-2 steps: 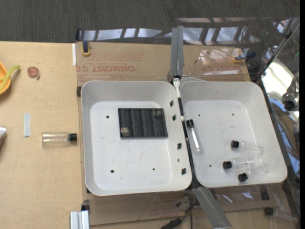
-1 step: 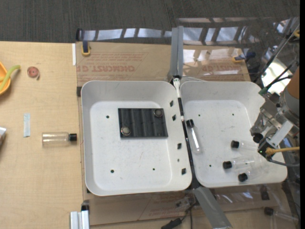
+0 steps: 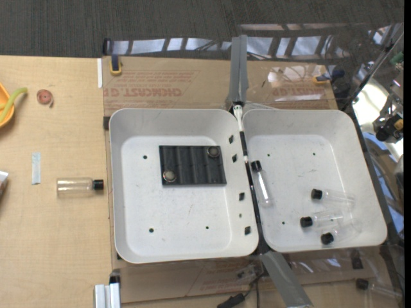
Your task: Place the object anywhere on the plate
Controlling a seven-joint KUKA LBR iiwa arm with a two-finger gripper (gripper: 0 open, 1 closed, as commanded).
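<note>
A black ribbed plate (image 3: 192,162) lies flat in the left white bin (image 3: 128,236). Two small round pieces rest on it, one at its far right corner (image 3: 213,151) and one at its near left corner (image 3: 169,176). In the right bin (image 3: 366,165) lie several clear vials with black caps. One vial (image 3: 260,183) lies along that bin's left wall. The others (image 3: 331,197) (image 3: 319,221) (image 3: 327,238) are grouped near the bin's front right corner.
On the wooden bench to the left lies another clear vial (image 3: 78,185), with a small white strip (image 3: 36,169), a red disc (image 3: 43,96) and an orange object (image 3: 4,108) at the edge. A grey bar (image 3: 239,69) runs behind the bins.
</note>
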